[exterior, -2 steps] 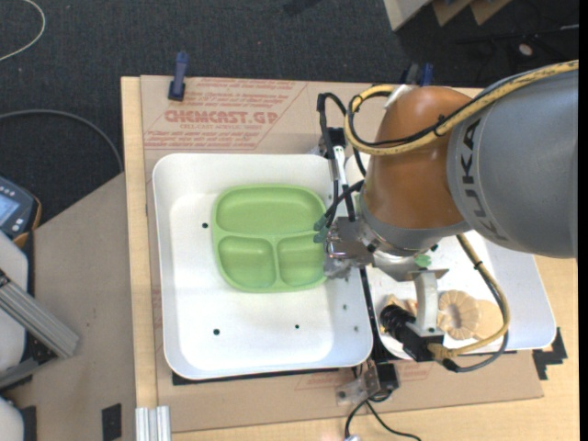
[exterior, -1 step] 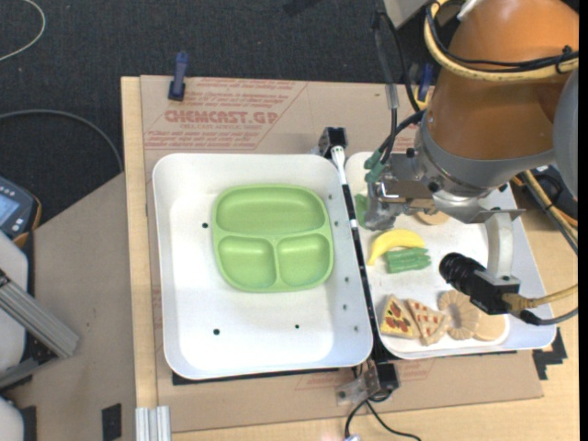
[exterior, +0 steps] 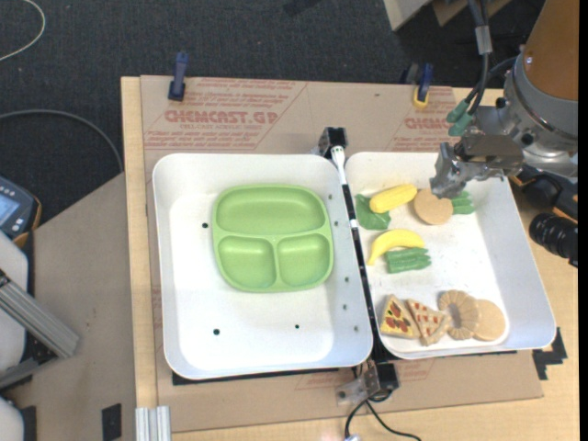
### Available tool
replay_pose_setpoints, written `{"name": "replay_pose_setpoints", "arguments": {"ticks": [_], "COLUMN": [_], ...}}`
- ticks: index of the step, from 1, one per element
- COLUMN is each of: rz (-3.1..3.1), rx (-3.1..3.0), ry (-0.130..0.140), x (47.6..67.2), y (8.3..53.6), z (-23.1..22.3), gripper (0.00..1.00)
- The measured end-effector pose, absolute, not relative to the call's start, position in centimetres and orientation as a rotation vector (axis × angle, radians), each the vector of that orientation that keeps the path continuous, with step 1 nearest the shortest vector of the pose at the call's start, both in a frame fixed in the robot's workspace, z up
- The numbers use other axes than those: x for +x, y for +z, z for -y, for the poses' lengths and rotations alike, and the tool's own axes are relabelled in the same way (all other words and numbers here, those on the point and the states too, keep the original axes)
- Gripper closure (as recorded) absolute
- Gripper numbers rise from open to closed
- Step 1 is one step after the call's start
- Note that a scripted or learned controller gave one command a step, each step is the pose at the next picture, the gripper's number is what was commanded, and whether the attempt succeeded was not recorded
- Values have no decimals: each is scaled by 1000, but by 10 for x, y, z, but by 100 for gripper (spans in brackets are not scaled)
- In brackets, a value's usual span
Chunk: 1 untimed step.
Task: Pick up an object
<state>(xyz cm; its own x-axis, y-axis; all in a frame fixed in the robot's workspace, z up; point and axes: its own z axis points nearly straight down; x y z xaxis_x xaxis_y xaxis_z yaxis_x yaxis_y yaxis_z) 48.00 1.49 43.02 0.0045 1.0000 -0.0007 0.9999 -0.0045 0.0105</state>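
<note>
- While the arm (exterior: 551,90) reaches in from the right, its gripper (exterior: 447,188) hangs low over the back part of the right bin (exterior: 524,246), just above the bin's contents.
- The gripper's tip is right at the upper right edge of a round tan disc (exterior: 432,211) and beside a small green piece (exterior: 463,205). Whether it touches either one cannot be told.
- Whether the gripper is spread or closed cannot be told from this angle, and nothing is seen caught in it.
- Left of the disc lies a yellow banana-shaped piece (exterior: 392,197), with a green leafy piece (exterior: 370,215) just beside it near the bin's left wall.
- Nearer the middle of the right bin, a second yellow banana (exterior: 395,241) rests against a bundle of green beans (exterior: 407,261).
- At the front of that bin, two pizza slices (exterior: 411,320) lie side by side. A ridged tan cookie (exterior: 457,312) and a smooth tan round (exterior: 489,322) sit close to their right.
- The left bin (exterior: 184,274) holds a light green divided plate (exterior: 273,237) with three compartments, lying flat and slightly back of centre.
- Both bins rest on a cardboard sheet (exterior: 276,108) printed with red lettering. A blue clamp (exterior: 178,65) and a yellow clamp (exterior: 423,86) sit on its far edge.
</note>
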Motion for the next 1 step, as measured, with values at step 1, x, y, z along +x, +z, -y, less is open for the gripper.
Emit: {"name": "replay_pose_setpoints", "arguments": {"ticks": [1], "rz": [-2232], "rx": [2220], "ry": [-10], "x": [478], "y": [348], "z": [-75], "gripper": [100]}}
